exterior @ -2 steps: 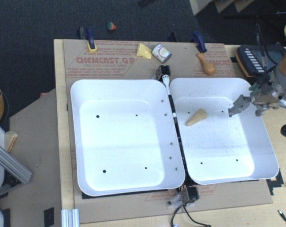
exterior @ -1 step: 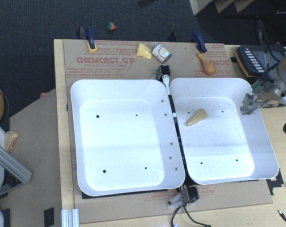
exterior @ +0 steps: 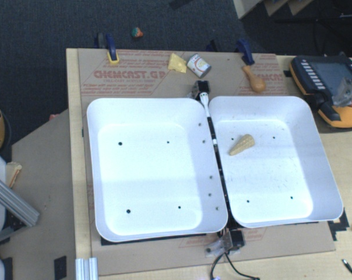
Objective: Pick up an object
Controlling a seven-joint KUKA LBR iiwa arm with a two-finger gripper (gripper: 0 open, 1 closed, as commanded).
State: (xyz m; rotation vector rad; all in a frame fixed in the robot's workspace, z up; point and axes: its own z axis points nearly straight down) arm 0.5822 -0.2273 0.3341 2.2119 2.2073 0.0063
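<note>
A tan cone-shaped object (exterior: 242, 144) lies in the right white bin (exterior: 316, 174), near its upper left part, tilted with its narrow end pointing to the lower left. The left white bin (exterior: 100, 156) sits beside it, the two touching along a dark seam.
Behind the bins on the brown board lie a yellow wedge (exterior: 177, 63), a small white and grey box (exterior: 199, 65) and a wooden-handled tool (exterior: 253, 80). Blue clamps (exterior: 111, 46) hold the board's far edge. A yellow and black pendant (exterior: 326, 86) rests at the right.
</note>
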